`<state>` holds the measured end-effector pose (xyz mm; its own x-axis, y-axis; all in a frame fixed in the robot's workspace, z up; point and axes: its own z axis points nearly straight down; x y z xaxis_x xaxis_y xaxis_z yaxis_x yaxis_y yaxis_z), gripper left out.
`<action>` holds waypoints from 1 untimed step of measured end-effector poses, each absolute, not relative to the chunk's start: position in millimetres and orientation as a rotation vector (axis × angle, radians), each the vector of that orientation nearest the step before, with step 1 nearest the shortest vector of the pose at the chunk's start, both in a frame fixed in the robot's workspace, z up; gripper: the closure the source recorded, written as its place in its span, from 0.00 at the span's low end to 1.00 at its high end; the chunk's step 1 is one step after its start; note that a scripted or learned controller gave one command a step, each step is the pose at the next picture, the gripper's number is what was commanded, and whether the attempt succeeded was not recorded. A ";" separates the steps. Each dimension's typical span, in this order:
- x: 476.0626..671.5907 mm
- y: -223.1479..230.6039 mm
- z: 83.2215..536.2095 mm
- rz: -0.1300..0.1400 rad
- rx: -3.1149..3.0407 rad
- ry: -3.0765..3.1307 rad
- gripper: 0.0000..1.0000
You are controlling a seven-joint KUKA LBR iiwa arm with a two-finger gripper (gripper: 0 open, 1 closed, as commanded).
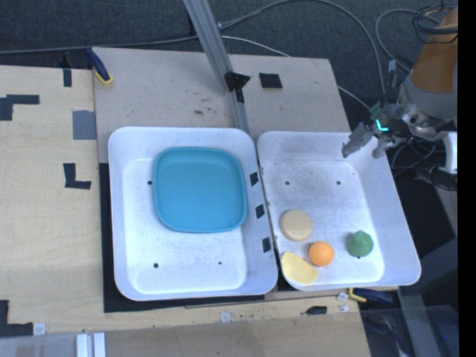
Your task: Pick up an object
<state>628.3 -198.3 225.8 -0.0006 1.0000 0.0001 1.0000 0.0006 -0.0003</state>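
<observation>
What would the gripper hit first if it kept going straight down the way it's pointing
Probably the bare floor of the right white bin near its far corner; the two-finger gripper hangs there, though height is unclear.

**Colours I see in the bins**

I see a turquoise plate [199, 189] in the left white bin [130, 222]. The right white bin [320, 169] shows me a beige disc [296, 224], an orange ball [321, 253], a yellow piece [298, 268] and a green lump [361, 243]. The worktop [44, 192] is pale wood.

Bench [44, 222] with two bins [126, 199]
</observation>
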 end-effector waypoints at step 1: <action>628.2 -198.3 225.8 0.000 -2.221 -2.222 0.00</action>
